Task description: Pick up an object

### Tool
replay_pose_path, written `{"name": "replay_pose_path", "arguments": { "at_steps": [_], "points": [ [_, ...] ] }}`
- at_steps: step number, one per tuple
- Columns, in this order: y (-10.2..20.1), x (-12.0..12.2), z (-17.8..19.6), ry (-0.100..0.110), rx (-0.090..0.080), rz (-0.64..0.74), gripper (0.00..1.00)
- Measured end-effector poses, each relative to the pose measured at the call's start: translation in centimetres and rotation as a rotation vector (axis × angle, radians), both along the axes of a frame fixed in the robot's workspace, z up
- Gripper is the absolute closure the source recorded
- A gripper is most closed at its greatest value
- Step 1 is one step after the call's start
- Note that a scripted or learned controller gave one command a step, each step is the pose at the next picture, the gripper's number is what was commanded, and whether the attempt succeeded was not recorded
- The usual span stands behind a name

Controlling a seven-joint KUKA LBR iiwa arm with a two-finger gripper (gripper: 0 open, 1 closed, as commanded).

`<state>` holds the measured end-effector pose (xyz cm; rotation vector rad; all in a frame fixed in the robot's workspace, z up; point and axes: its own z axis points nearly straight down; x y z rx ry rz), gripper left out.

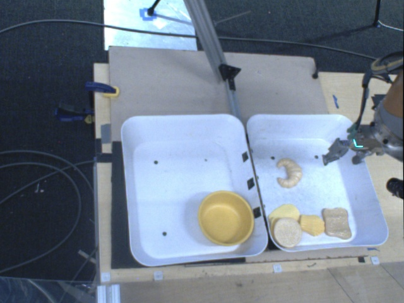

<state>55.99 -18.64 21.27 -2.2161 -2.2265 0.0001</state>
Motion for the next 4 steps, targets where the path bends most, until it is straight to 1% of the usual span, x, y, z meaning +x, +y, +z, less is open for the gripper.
{"name": "replay_pose_path", "arguments": {
  "at_steps": [1,2,3,4],
  "points": [
    [0.0,0.0,0.0,0.0,0.0,0.0,0.0],
    [-0.4,0.0,-4.2,0.002,0.0,-0.004,0.0],
    [0.0,1.0,-9.6,0.001,0.0,0.001,0.0],
    [0.0,1.1,-12.3,0.0,0.0,-0.004,0.0]
  ]
}}
